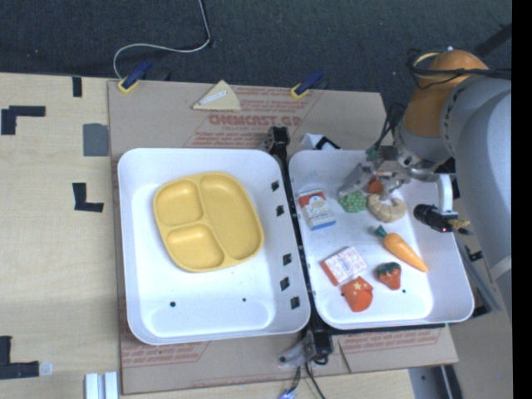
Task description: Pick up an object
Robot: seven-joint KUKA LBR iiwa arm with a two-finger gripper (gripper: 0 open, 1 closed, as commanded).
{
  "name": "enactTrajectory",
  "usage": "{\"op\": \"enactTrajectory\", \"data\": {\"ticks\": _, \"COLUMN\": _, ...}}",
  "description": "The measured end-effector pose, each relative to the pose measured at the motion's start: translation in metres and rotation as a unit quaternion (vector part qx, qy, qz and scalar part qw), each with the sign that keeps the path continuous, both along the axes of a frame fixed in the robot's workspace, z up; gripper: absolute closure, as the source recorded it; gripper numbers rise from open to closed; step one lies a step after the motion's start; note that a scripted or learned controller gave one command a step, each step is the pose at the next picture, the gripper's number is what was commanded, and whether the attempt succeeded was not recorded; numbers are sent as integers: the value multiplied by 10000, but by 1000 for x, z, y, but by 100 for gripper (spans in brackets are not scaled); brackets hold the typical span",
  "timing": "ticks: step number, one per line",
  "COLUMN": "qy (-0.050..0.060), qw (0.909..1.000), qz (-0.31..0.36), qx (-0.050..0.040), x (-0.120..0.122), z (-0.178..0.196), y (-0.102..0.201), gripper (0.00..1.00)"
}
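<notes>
Nearest the camera, a red toy piece (357, 293) lies at the right bin's (449, 306) front, a strawberry (389, 274) just beside it. Farther back, the gripper (376, 181) hangs over crowded items: green piece (355, 200), beige piece (387, 209), carrot (404, 250) nearby. Crowding is the risk; a descent could nudge neighbours or pinch two together. Whether it is spread or pressed together, I cannot tell.

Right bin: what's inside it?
Right bin holds two small cartons, a carrot, strawberry, red piece, green item. The gripper covers others.
</notes>
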State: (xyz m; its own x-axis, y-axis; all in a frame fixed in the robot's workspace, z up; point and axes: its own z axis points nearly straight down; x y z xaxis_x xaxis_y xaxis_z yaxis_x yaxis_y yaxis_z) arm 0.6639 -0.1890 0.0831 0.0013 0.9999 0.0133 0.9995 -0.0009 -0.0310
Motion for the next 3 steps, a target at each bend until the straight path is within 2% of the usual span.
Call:
{"op": "enactTrajectory", "data": {"ticks": 1, "qy": -7, "qw": 10000, "qz": -2, "qx": -80, "x": -1, "z": 11, "y": -7, "gripper": 100}}
{"op": "enactTrajectory", "data": {"ticks": 2, "qy": 10, "qw": 10000, "qz": -5, "qx": -72, "x": -2, "z": 10, "y": -6, "gripper": 0}}
{"op": "enactTrajectory", "data": {"ticks": 3, "qy": -181, "qw": 9998, "qz": 14, "qx": -79, "x": -29, "z": 4, "y": -8, "gripper": 0}}
